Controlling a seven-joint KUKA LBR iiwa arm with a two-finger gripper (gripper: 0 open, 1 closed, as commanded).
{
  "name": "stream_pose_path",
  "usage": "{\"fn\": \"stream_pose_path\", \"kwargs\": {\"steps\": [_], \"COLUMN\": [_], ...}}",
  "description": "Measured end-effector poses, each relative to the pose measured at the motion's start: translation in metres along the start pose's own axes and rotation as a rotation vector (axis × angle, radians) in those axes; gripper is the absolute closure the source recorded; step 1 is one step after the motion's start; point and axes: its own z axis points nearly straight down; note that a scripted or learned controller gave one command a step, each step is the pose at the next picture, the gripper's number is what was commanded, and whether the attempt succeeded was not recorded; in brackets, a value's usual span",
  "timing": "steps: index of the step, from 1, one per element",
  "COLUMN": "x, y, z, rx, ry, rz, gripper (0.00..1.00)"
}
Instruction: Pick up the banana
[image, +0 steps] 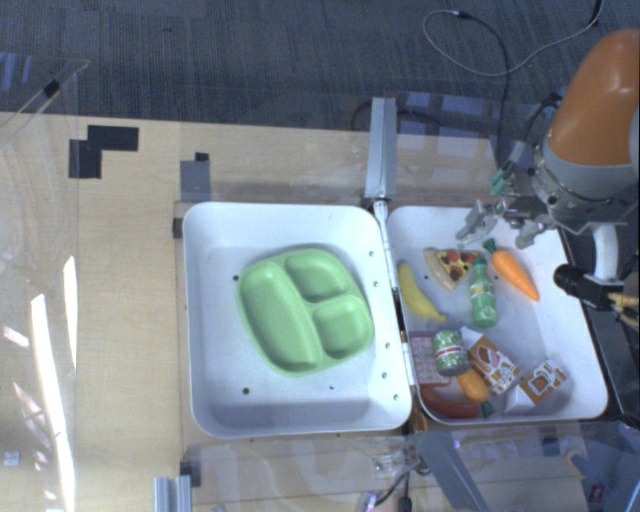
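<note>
The grey arm with its orange band (600, 110) hangs over the right shallow white plastic bin (590, 385); its 2-finger metal gripper (500, 222) stands open, holding nothing. The left bin holds a green moulded 3-compartment tray (305, 310). The smooth, curved yellow banana (415, 292) lies at 8 o'clock from the gripper, against the bin's left wall; I judge a grasp across its narrow middle best, clear of the pizza slice (450, 266) at its 2 o'clock.
</note>
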Motion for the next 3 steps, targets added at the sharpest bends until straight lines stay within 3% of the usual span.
{"fn": "stream_pose_path", "kwargs": {"steps": [1,2,3], "x": [0.053,-0.010,-0.009], "y": [-0.017,-0.049,0.000], "z": [0.084,0.106,0.169], "rx": [0.001,0.000,-0.026], "ry": [0.001,0.000,-0.003], "rz": [-0.174,-0.012,-0.265], "gripper": [0.00,0.00,0.00]}}
